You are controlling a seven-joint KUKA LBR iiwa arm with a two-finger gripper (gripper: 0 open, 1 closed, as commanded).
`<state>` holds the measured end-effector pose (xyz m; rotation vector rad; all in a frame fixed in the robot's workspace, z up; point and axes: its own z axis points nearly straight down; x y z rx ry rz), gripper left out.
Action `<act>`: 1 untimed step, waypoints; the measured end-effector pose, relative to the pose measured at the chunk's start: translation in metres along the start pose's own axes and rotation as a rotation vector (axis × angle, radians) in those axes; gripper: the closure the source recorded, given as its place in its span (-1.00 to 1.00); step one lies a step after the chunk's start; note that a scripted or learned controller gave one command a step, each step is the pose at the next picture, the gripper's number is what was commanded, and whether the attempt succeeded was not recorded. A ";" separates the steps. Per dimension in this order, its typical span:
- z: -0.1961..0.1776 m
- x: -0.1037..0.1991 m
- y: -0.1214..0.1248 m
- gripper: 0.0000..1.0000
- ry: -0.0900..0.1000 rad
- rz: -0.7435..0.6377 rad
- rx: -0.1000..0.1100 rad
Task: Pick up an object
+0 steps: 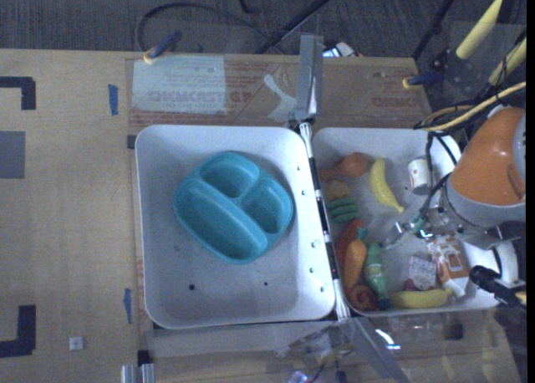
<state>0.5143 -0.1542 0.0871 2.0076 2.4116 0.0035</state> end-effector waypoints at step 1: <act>0.001 -0.052 0.081 -1.00 -0.001 -0.029 0.001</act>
